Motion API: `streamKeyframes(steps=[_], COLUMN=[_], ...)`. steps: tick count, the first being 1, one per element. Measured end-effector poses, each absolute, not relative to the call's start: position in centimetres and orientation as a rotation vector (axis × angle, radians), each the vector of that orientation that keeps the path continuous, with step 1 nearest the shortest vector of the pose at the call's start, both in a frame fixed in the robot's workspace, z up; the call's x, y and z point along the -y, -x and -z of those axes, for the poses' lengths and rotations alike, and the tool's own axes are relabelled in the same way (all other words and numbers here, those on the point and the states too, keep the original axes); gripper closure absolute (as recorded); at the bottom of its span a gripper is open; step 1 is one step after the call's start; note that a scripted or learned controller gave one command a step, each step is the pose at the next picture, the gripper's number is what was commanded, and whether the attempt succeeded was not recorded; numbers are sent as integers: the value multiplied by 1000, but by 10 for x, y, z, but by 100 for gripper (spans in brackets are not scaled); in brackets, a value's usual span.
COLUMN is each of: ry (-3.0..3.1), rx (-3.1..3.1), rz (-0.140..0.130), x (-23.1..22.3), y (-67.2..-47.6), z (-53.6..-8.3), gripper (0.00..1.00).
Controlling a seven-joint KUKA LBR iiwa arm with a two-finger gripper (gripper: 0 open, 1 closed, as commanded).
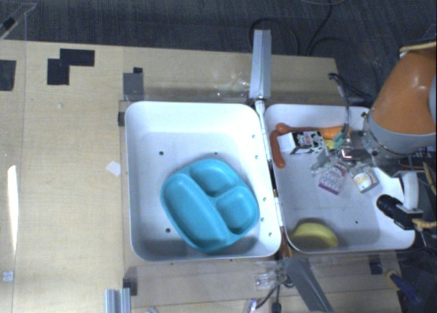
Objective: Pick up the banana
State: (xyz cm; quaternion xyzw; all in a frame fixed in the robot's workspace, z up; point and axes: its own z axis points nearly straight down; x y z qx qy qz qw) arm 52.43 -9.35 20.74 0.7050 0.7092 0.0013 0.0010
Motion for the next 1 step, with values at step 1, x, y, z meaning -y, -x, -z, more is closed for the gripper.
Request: streamKeyframes(steps=[1], ry=[-2416], rx=[-2007], rz=[-3], x=[140], y=[-572], z=[-116], gripper=[0])
